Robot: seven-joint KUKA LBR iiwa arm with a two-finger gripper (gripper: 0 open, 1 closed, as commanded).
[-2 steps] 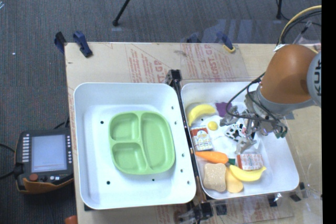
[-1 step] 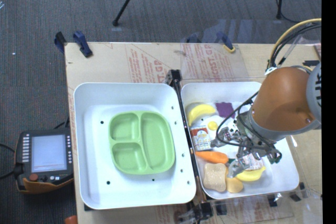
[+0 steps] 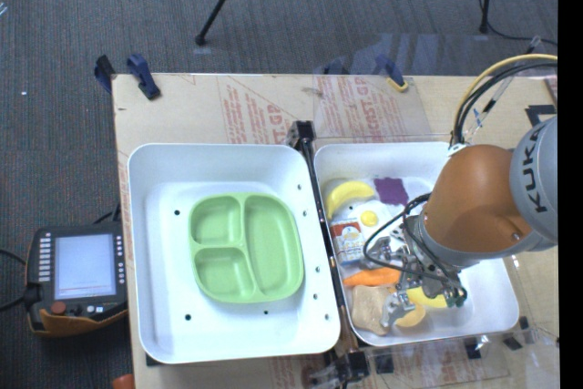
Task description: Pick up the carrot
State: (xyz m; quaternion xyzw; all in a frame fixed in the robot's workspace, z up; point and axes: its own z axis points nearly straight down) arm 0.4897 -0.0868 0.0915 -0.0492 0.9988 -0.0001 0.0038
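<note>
My end effector [image 3: 407,294] hangs low over the near part of the right bin [image 3: 496,310], and the carrot [image 3: 372,278] lies just to its left, a short orange piece stretched left to right, its right end running up against or under my wrist hardware. Whether my fingertips are spread or pressed together I cannot tell; cables and the orange wrist band hide most of them, and I see nothing clearly pinched.

The main risk, as I judge it, is crowding. The carrot sits among other things: a small carton [image 3: 349,240] just beyond it, a fried-egg toy [image 3: 368,218] and a banana [image 3: 350,192] farther off, a tan piece [image 3: 366,309] just on its near side, and something yellow [image 3: 421,298] right under my end effector. If I close where I hang now, I may well catch the yellow thing or the tan piece instead of the carrot, or clip only the carrot's right tip so that it swings out and slips away. Pushing down off-centre could also shove it left against the bin wall.

The left bin [image 3: 150,196] with the green divided plate [image 3: 246,248] stands well apart on the counter [image 3: 228,109].
</note>
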